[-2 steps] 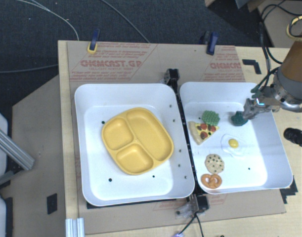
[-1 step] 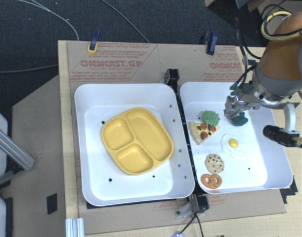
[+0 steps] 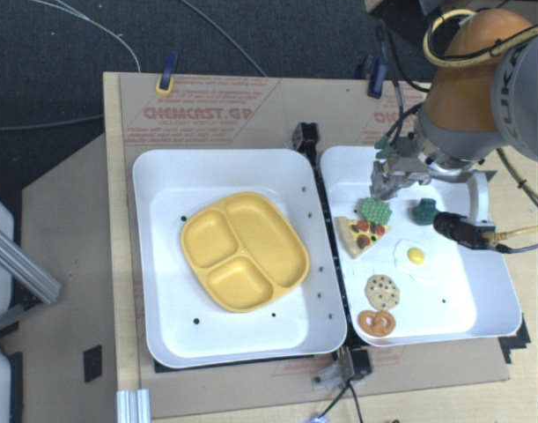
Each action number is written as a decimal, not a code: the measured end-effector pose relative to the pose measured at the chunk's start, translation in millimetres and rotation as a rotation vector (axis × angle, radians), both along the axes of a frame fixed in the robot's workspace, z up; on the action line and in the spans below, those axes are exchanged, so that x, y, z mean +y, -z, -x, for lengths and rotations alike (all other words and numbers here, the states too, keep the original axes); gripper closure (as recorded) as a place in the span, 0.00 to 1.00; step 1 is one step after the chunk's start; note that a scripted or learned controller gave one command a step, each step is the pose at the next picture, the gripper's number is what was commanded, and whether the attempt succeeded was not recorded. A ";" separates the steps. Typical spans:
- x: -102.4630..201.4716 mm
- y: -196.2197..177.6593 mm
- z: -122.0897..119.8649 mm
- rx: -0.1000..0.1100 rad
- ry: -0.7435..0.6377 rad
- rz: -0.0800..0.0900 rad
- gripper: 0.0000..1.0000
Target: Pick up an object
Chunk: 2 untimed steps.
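Gripper [image 3: 380, 189] fingers' state unclear, hanging from the bent grey-orange arm [image 3: 471, 86], is hovering just above the bumpy green toy [image 3: 373, 211].

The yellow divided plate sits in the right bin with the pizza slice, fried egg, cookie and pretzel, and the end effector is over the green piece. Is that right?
Not quite. The camera view shows the yellow divided plate in the left bin, alone. The pizza slice, fried egg, cookie and pretzel lie in the right bin, where the end effector is over the green piece.
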State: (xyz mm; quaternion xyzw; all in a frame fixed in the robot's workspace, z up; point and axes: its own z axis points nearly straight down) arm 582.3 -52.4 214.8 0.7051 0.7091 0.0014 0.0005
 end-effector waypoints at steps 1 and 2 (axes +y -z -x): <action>48.1 3.6 -5.9 0.001 0.000 0.000 1.00; 101.0 -4.3 -12.1 0.000 -0.001 -0.001 1.00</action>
